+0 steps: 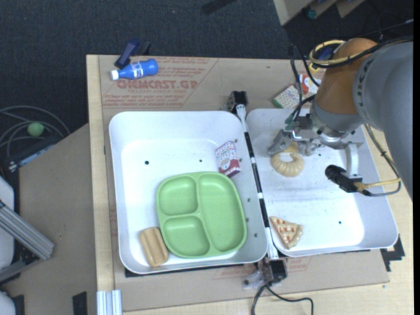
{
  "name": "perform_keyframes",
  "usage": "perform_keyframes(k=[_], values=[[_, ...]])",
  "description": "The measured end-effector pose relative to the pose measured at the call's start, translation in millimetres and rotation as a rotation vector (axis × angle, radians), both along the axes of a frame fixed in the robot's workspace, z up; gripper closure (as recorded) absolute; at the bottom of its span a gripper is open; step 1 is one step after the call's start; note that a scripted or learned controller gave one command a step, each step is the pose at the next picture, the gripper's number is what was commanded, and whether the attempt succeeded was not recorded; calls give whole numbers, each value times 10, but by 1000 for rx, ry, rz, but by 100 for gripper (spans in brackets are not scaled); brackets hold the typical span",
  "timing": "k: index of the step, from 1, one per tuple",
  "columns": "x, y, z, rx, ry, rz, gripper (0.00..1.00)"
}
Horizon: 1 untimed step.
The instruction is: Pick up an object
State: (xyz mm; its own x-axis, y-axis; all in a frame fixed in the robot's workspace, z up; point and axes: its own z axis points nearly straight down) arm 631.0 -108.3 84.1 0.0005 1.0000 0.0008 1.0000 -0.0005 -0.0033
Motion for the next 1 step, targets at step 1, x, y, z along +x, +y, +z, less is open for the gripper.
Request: perform_keyframes(k=[1], values=[[266,-21,10,-1,-5,2,0]])
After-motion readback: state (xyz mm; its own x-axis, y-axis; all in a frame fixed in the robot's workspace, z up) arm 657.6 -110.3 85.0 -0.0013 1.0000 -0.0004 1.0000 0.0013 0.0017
